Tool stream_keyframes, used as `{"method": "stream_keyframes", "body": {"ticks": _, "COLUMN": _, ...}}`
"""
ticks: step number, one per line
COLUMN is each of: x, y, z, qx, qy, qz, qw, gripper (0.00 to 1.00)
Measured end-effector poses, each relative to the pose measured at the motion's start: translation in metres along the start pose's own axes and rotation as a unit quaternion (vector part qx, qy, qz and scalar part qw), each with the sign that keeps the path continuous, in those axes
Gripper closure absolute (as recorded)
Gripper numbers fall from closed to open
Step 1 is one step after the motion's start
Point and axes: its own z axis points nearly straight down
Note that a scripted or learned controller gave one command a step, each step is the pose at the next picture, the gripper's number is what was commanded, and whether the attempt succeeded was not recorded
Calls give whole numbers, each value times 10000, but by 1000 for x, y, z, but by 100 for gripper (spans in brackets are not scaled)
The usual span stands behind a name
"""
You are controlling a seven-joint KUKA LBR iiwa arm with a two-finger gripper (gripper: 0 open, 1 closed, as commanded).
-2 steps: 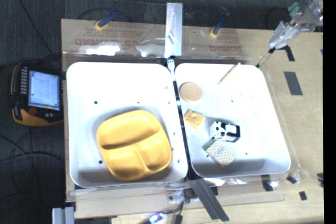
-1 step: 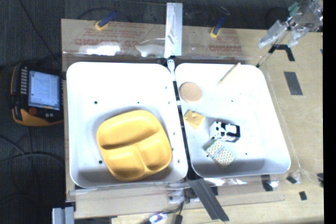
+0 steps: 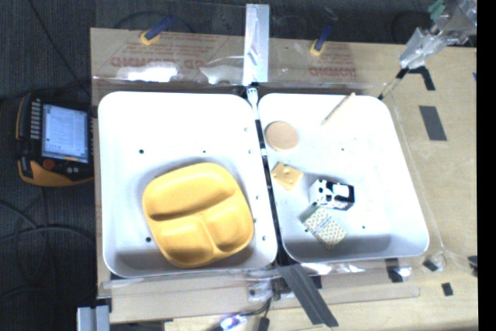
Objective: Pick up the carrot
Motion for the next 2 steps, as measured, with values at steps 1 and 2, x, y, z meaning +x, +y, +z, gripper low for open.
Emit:
{"method": "stream_keyframes", "body": {"ticks": 1, "x": 0, "y": 0, "z": 0, "qx": 2, "qy": 0, "qz": 0, "qw": 10000, "gripper": 0}}
{"method": "stream_keyframes", "body": {"ticks": 2, "x": 5, "y": -64, "z": -84, "qx": 8, "qy": 51, "qz": 486, "qw": 9988, "gripper": 0}}
